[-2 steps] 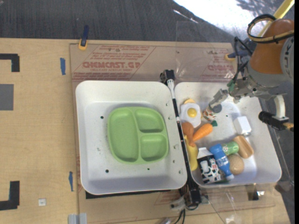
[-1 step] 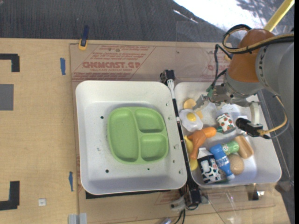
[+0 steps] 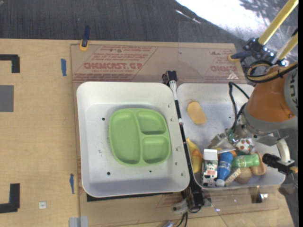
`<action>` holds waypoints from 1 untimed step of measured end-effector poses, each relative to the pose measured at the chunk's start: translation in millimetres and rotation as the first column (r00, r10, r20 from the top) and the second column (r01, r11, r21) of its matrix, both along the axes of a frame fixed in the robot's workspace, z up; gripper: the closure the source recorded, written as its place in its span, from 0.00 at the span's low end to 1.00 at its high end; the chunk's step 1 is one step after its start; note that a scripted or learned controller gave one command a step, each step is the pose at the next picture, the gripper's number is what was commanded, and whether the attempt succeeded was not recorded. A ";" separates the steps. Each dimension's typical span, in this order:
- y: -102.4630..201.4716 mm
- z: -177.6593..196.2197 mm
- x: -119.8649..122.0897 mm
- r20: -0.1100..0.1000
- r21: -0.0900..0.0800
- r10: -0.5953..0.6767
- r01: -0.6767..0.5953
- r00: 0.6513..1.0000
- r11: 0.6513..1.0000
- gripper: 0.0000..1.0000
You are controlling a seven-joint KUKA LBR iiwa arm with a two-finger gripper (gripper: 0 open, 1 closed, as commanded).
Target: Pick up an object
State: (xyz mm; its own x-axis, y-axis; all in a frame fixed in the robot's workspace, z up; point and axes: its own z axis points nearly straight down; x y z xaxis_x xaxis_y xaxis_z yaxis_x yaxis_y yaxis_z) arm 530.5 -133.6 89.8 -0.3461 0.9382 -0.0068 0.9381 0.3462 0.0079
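Step in hand: reach; gripper [image 3: 233, 137] low in right bin [image 3: 210, 94] over toy pile, finger state indiscernible; next: centre on spotted ball [image 3: 244, 144], close.

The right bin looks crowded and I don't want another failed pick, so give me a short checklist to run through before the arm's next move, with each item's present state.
1. End effector is over the right bin: ok.
2. Finger state readable: cannot tell, the wrist hides it.
3. Something held: cannot tell.
4. Target stands apart: not ok. The milk carton, blue bottle and green bottle are packed together at the near edge.
5. Easier target available: ok. The yellow-orange piece lies alone on bare floor.
6. Left bin ready to receive: ok, it holds a green divided tray.
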 end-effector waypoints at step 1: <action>-1.4 12.7 4.1 0.013 -0.005 -0.002 0.002 1.000 1.000 1.00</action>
